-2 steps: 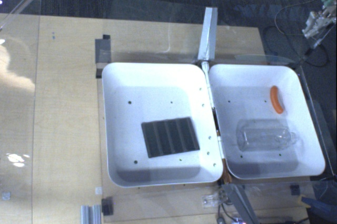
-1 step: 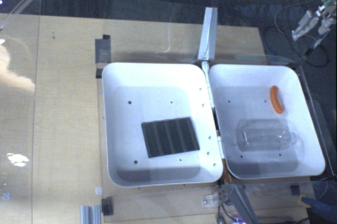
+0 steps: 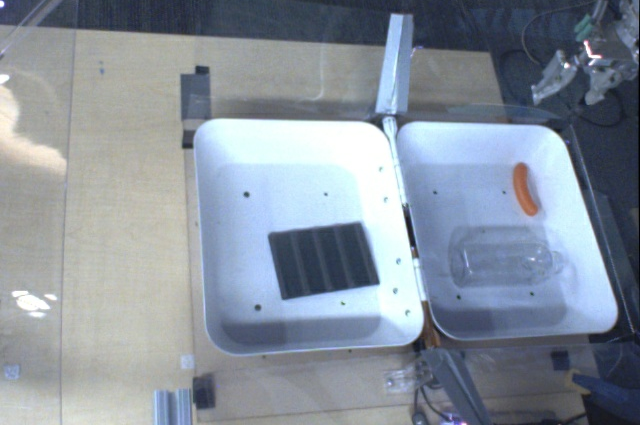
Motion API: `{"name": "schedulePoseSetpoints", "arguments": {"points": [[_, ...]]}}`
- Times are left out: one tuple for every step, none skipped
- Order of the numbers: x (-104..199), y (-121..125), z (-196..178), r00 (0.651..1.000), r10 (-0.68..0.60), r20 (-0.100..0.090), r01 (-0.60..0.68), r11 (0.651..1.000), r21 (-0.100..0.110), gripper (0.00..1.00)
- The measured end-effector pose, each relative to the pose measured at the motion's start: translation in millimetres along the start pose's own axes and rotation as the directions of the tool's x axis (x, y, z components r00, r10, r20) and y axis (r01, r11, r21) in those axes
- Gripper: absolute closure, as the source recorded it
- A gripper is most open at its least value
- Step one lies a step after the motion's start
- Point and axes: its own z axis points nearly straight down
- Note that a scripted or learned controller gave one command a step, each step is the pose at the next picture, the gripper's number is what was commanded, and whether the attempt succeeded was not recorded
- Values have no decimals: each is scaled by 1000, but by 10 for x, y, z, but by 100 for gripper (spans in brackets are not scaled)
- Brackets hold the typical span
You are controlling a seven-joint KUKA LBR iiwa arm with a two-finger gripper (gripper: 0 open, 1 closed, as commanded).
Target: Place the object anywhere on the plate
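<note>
Gripper [image 3: 583, 73] seen at upper right, beyond the right bin [image 3: 440, 148], finger state impossible to tell; orange object [image 3: 525, 188] lay in that bin, above a clear bottle [image 3: 503, 258] on its side; dark ridged plate [image 3: 324, 259] rested in the left bin [image 3: 225, 213].

Left bin [image 3: 230, 213]: dark ridged plate [image 3: 323, 260] lies unobstructed. Right bin [image 3: 450, 153]: clear bottle [image 3: 503, 258] lies near orange object [image 3: 525, 188], apart.

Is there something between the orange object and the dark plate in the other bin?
Yes: the raised rims where the two bins meet lie between the orange object and the dark plate. The clear bottle lies nearby, off that line.
</note>
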Motion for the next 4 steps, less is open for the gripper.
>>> {"name": "schedulePoseSetpoints", "arguments": {"points": [[12, 1, 20, 954, 300, 0, -300, 954, -2, 0], [85, -1, 430, 891, 454, 0, -454, 891, 0, 0], [116, -8, 1255, 886, 464, 1, -464, 886, 3, 0], [167, -7, 1257, 813, 582, 0, -582, 813, 2, 0]]}}
